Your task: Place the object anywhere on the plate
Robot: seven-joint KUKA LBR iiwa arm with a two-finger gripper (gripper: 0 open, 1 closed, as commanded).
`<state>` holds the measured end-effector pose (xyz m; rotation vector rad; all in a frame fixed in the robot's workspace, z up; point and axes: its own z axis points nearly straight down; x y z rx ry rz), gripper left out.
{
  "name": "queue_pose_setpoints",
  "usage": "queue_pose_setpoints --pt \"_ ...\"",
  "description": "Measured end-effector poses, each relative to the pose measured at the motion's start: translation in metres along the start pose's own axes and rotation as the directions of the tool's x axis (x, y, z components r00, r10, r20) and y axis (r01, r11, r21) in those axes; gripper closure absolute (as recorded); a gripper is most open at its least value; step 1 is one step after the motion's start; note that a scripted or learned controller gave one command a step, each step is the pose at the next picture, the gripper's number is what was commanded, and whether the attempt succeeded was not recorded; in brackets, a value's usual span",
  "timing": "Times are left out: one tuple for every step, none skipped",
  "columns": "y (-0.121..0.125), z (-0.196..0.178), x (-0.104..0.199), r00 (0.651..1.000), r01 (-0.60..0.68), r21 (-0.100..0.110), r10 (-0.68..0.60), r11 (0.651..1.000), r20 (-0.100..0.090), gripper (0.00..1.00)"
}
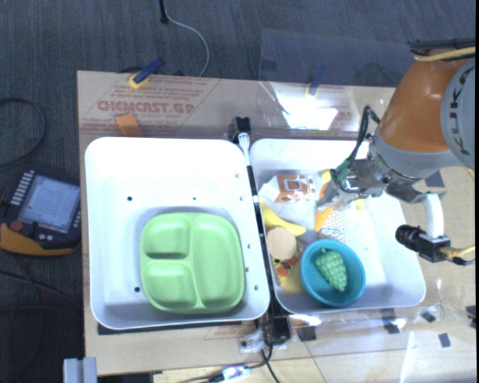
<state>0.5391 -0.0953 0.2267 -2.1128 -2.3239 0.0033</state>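
A light green divided plate (193,262) lies in the left white bin (112,174), towards its front. My gripper (343,190) hangs low over the middle of the right bin (399,282), above a pile of small items. Directly under it are an orange piece (326,204) and a white patterned packet (291,190). The arm's orange band and grey wrist cover the bin's back right part.
In the right bin, a blue bowl (332,272) at the front holds a green bunch of grapes (332,267). A tan rounded item (282,244) and a yellow banana-like piece (281,226) lie beside it, near the divider. A handheld pendant (36,214) lies on the floor to the left.
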Motion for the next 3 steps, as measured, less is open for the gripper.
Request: queue_pose_setpoints --pt "-0.026 0.0 0.069 0.991 -0.133 0.002 0.133 0.991 -0.002 1.0" --pt "-0.022 0.042 0.155 0.964 -0.265 0.008 0.265 0.964 0.0 1.0" --pt "-0.022 0.041 0.153 0.963 -0.269 0.005 0.269 0.963 0.001 0.0"
